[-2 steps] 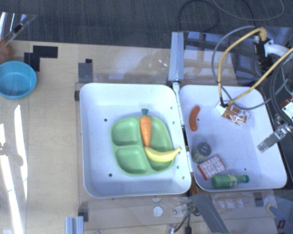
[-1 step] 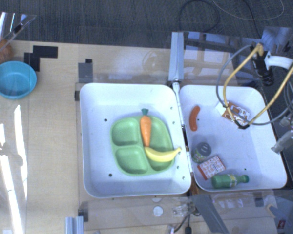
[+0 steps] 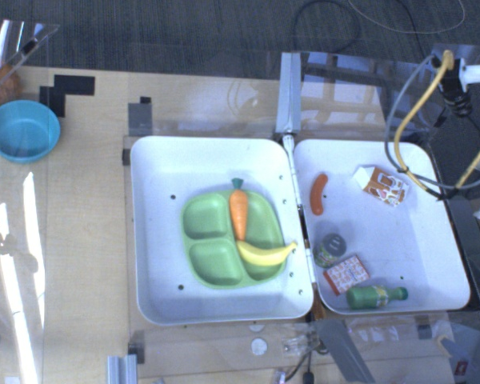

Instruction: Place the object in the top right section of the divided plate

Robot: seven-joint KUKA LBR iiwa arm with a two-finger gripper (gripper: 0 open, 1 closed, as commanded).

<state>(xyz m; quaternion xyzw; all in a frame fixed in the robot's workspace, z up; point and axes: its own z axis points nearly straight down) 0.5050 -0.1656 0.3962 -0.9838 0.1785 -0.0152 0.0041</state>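
Left white plastic bin (image 3: 156, 214): green divided plate (image 3: 232, 240) with three sections sits mid-bin, shifted toward the bin's right wall. An orange toy carrot with green top (image 3: 238, 213) lies along the plate's centre ridge, top end over the plate's far rim, body reaching down into the middle; it sits more on the divider than inside the top right section. A yellow toy banana (image 3: 266, 253) lies across the plate's near right part, its tip overhanging the plate's right rim, close to the bin's right wall. The carrot's lower end is touching or just short of the banana.

Right white plastic bin (image 3: 432, 246): orange-red sausage-shaped toy (image 3: 318, 194) near the far left corner, along the left wall. White and orange carton (image 3: 383, 186) toward the far right corner; print on it not readable. Small round dark tin (image 3: 330, 248) by the left wall, mid-bin. Red and white flat packet (image 3: 347, 273) just nearer than the tin, print too small to read. Green bottle (image 3: 374, 296) lying on its side along the near edge.

Off the bins: blue round bowl (image 3: 22, 130) at the bench's far left edge.

Gripper: can't tell its state or where it sits relative to the carrot. Yellow and grey cables (image 3: 416, 126) loop over the right bin's far right corner.
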